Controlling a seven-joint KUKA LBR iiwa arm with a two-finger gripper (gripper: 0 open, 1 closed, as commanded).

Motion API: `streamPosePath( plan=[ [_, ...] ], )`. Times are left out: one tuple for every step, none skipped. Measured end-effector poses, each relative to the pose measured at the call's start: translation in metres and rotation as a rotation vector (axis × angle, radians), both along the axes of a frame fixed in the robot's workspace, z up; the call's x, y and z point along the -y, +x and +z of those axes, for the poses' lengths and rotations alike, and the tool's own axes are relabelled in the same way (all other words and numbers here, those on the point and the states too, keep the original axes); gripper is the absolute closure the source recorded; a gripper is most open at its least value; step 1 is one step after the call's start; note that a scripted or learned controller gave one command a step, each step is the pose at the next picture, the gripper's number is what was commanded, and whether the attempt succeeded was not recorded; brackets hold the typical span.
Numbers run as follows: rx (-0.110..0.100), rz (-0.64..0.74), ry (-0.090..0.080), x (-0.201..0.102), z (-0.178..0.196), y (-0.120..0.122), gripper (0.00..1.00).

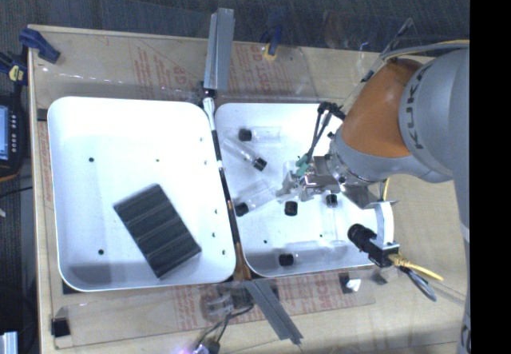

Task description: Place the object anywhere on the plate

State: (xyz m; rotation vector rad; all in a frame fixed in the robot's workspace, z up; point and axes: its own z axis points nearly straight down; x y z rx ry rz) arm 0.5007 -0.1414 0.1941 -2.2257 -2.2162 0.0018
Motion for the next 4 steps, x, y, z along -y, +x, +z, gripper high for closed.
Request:
streamPosePath(
  plan=[
    [-0.003, 0.094, 0.002, -0.062, -0.003, 0.062, 1.00],
    [0.000, 0.264, 0.001, -0.148, -0.003, 0.084, 1.00],
    [-0.003, 0.324, 0.001, -0.180, 0.006, -0.025, 1.00],
    [-0.001, 0.308, 0.001, -0.237, 0.057, 0.023, 1.00]
  ],
)
